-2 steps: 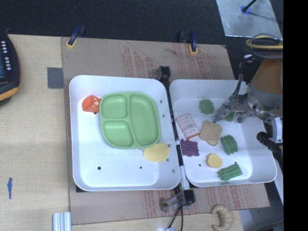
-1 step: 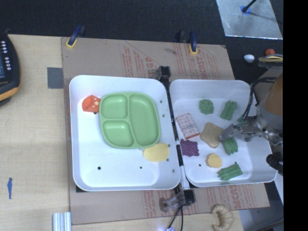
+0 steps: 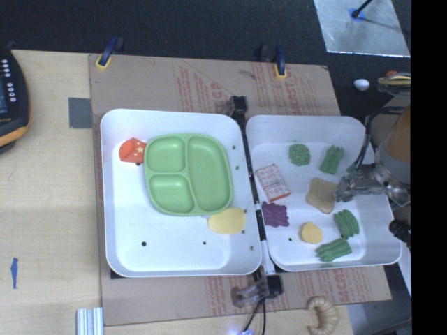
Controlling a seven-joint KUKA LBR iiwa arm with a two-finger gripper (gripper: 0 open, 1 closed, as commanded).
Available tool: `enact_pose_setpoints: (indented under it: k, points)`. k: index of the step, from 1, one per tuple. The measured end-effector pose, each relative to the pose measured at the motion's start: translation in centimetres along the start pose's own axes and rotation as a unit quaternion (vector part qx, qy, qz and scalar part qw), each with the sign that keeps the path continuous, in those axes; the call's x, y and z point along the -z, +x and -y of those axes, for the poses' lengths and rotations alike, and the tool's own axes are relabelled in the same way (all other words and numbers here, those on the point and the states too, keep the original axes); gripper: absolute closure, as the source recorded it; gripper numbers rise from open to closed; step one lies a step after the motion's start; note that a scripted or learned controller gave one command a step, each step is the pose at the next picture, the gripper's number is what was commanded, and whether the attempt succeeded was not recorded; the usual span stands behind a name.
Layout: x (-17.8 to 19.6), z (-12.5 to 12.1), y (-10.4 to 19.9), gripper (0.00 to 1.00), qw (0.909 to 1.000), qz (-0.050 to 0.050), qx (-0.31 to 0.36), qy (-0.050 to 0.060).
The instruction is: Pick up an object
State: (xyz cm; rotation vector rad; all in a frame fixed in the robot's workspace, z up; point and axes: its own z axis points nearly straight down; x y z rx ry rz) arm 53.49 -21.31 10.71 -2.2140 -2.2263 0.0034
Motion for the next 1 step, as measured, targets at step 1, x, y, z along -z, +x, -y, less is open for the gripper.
enact_pose_setpoints:
  k: [1]
  points:
    - [-0.06, 0.01, 0.02, 0.0, 1.0, 0.0, 0.0, 0.0]
